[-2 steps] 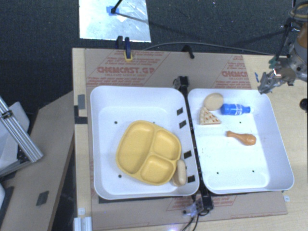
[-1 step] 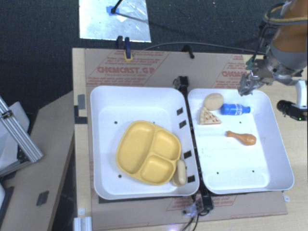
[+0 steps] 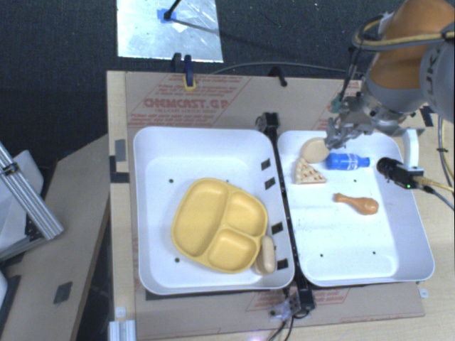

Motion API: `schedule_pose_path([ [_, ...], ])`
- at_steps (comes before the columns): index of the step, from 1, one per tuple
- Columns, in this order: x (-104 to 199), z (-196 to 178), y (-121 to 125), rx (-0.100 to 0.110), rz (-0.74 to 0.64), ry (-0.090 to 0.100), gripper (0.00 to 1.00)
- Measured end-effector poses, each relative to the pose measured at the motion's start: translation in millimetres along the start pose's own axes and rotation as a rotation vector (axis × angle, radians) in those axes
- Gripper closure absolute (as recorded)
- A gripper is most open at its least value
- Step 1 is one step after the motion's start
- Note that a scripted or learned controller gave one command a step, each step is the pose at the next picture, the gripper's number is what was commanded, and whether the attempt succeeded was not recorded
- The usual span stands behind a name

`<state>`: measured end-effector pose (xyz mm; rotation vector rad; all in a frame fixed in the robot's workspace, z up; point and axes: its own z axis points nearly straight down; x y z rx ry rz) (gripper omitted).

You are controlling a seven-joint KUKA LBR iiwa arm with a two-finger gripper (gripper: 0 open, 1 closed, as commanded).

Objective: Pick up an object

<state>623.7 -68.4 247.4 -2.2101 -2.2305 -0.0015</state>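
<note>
Camera view, gripper above blue bottle, right bin

A pale wooden worktop is seen across the middle and lower part of the frame. A brown cardboard sheet printed with red lettering is laid flat on it. Two shallow white bins are set side by side on the sheet, touching along a dark central seam: the left bin at the centre of the frame, the right bin toward the right edge. A blue and yellow clamp is placed at the sheet's upper edge.
</note>
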Motion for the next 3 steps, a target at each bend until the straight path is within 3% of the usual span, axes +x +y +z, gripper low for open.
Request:
schedule_pose_path([
  [1, 60.1, 8.5, 0.3, -0.002, 0.000, 0.000, 1.00],
  [3, 147.0, 11.9, -14.7, 0.000, 0.001, -0.001, 1.00],
])
